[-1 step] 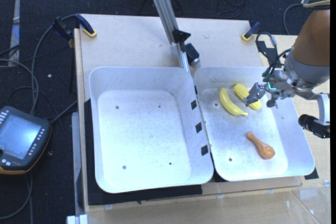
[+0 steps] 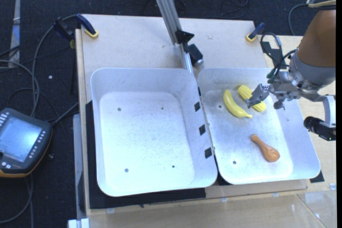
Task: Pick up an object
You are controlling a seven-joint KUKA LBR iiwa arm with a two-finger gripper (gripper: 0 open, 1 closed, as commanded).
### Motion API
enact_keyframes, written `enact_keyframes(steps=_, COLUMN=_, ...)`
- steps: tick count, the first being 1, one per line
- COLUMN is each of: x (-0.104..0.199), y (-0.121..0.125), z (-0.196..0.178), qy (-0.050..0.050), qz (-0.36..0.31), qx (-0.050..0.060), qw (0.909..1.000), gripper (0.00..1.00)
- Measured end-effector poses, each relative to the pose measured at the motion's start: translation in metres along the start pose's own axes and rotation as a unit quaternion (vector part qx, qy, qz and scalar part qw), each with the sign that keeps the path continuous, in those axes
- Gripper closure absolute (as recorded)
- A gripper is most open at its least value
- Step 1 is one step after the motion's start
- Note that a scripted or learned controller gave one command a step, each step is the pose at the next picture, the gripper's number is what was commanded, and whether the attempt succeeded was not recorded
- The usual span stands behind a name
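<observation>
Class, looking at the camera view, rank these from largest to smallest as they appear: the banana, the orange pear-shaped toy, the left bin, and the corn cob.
1. Left bin
2. Banana
3. Orange pear-shaped toy, close to the banana
4. Corn cob, partly hidden by the gripper, so unsure

Two white bins (image 2: 144, 131) on the table (image 2: 139, 40); by the pincer (image 2: 262, 94), one banana (image 2: 235, 104), one corn cob (image 2: 251, 97), one orange drumstick-shaped toy (image 2: 265, 148).

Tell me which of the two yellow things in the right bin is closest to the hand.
The ridged yellow piece, directly beside the hand. The smooth banana lies further left.
</observation>
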State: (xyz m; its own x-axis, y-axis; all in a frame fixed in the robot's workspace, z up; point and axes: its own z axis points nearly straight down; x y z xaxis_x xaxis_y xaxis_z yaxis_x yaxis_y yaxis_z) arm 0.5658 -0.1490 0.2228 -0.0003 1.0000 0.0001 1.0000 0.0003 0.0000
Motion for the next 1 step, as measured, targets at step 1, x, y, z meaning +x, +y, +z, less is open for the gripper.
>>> enact_keyframes(steps=1, x=-0.0025, y=0.0088, z=0.0547, qy=0.0, qz=0.0, qx=0.002, qw=1.0, gripper=0.0)
